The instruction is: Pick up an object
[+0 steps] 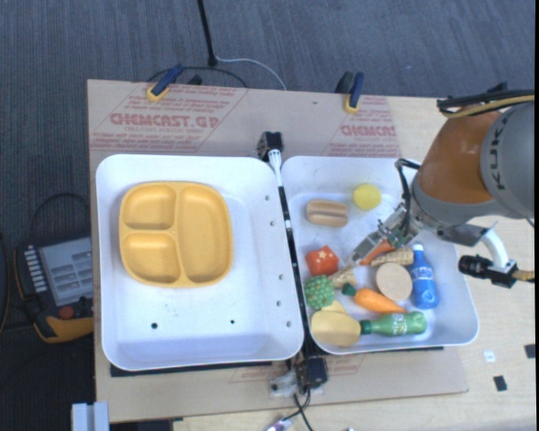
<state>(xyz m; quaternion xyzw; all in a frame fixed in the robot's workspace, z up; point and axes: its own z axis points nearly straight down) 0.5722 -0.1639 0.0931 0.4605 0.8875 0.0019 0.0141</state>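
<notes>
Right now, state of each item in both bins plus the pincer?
yellow divided plate: flat in left bin, compartments bare
hot dog bun: lying loose, right bin
yellow lemon: loose near far wall
red tomato: resting beside green grapes
carrot: lying flat
blue bottle: on its side
green bottle: on its side, near front wall
pincer: low in right bin, over the pile; grip unclear
</notes>
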